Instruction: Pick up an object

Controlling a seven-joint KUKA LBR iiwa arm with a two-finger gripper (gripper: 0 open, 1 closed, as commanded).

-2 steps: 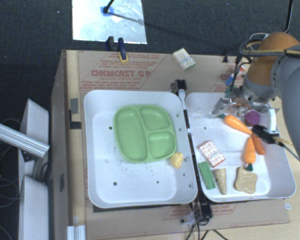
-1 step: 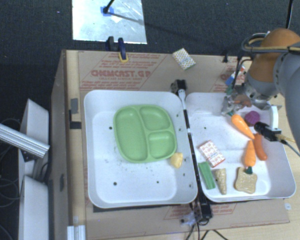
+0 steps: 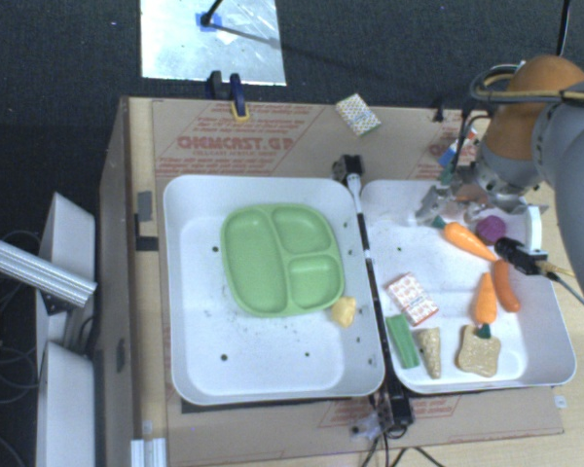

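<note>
While the arm (image 3: 565, 125) leans in from three o'clock, its orange band sitting high at about two o'clock on the bench, the gripper (image 3: 438, 202) hangs low over the far corner of the right bin (image 3: 555, 358), at roughly eleven o'clock within that bin. Whether it has anything in its grasp I cannot tell (the tips are small and blurred against the white floor). Just beside the gripper, toward four o'clock, lies a carrot (image 3: 467, 240) on a slant, and touching its far end is a purple ball (image 3: 491, 228). Further toward five o'clock two more orange pieces stand close together: a second carrot (image 3: 485, 300) and an orange sausage (image 3: 506, 285), almost side by side. Near the bin's middle sits a red-and-white packet (image 3: 412, 298), with a green stick (image 3: 401, 341) at its six o'clock and a tan wedge (image 3: 429, 350) just beside that. At the near edge, around five o'clock, rests a piece of toast (image 3: 479, 351). Over in the left bin (image 3: 190, 290) a green plate (image 3: 280, 259) with three compartments lies flat near the centre, and a small yellow lump (image 3: 343, 310) touches its rim at four o'clock. Beyond both bins, at twelve o'clock on the cardboard, lies a small patterned box (image 3: 356, 113), well apart from everything else.
</note>
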